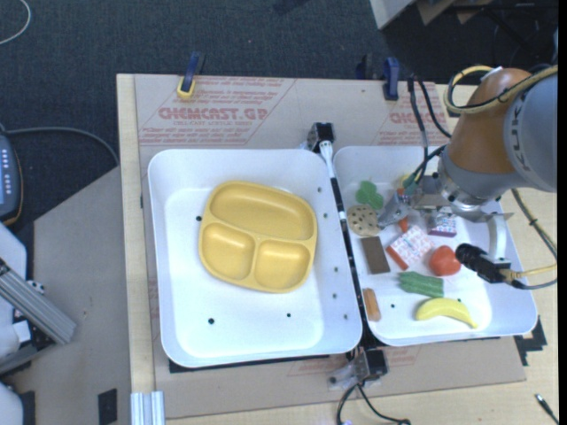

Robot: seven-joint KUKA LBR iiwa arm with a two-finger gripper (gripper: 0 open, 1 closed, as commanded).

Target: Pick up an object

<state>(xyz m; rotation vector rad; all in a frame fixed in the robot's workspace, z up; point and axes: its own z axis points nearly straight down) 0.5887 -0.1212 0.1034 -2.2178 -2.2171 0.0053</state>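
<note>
In the right bin (509,321): banana (446,311), green pepper (420,282), tomato (445,260), brown bar (376,255), cookie (361,220), red-and-white packet (408,245).
Hand (400,209): low over the bin's far half, beside the cookie; grip state can't be told.
Left bin (177,308): yellow divided plate (258,235).

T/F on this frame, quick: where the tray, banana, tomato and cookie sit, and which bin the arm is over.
1. The yellow divided tray lies in the left bin. True.
2. The banana lies on the tray. False: it lies in the right bin, near the front edge.
3. The arm is over the right bin. True.
4. The red tomato sits in the left bin. False: it is in the right bin, above the banana in the view.
5. The cookie lies close to the divider between the bins. True.
</note>
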